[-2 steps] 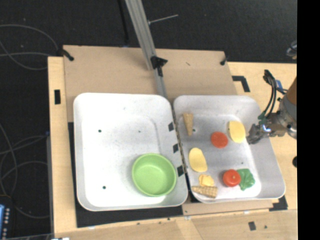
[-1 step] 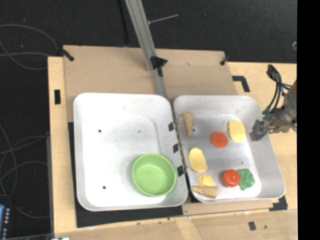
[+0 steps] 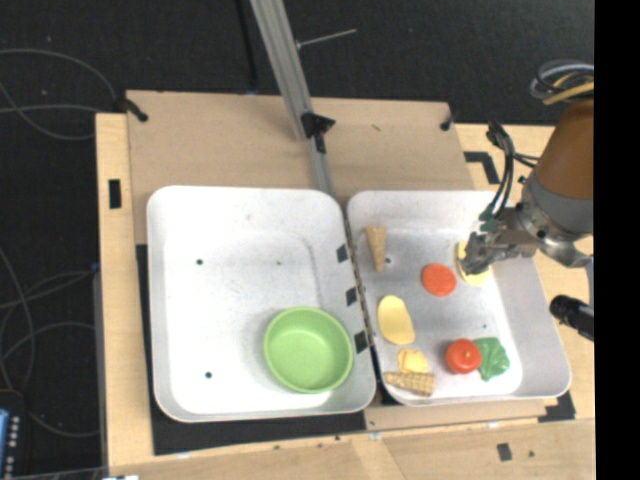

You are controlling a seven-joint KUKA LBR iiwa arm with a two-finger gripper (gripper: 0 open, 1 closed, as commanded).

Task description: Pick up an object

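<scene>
Your tool sits low over the upper right part of the right bin, directly above a pale yellow piece that peeks out beneath it; from this slanted view you cannot tell whether the tool is released or clenched, and nothing shows it carrying anything. Judge the pick as not yet done: the yellow piece looks to rest on the bin floor, so the grasp itself and the lift are what remain, if that piece is indeed the target. Just to the left of the tool lies an orange round object, close by but apart from the yellow piece. Further left, near the bin's inner wall, a tan cone-shaped item stands by itself. Below the middle you have a yellow oblong object, then a small yellow chunk touching a waffle-textured piece at the front edge. Toward the front right, a red round object sits against a green leafy toy. The left bin holds one green bowl, upright, near its front right corner. Both bins rest side by side on the worktop.
</scene>
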